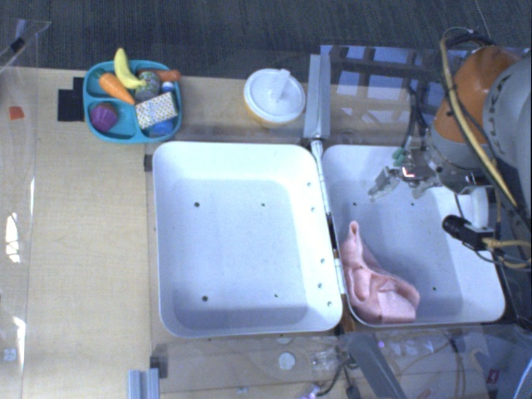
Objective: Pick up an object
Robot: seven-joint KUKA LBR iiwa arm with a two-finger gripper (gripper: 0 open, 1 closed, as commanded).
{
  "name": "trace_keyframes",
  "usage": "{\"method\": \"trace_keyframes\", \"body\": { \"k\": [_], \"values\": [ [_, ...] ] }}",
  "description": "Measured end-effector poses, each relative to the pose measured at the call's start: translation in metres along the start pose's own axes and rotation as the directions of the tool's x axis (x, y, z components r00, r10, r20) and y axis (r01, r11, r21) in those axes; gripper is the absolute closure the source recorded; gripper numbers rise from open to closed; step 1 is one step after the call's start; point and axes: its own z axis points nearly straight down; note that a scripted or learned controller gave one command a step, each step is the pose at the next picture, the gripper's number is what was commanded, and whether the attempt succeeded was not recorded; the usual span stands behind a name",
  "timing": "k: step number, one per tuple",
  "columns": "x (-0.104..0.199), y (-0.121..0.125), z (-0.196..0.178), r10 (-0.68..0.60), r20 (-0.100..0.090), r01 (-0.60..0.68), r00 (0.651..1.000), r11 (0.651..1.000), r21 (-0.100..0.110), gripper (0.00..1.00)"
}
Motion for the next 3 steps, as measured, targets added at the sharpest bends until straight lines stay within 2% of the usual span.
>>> {"method": "trace_keyframes", "body": {
  "k": [1,2,3],
  "values": [
    [-0.079,0.002,-0.016,0.076,0.001,-0.076,0.997,0.997,0.001,0.0],
    [-0.079,-0.056,-0.052,-0.084,0.0,0.084,0.997,0.997,0.002,0.0],
    [-0.053,-0.021,-0.05,0.144,0.0,-0.144,0.99,0.99,0.003,0.0]
  ]
}}
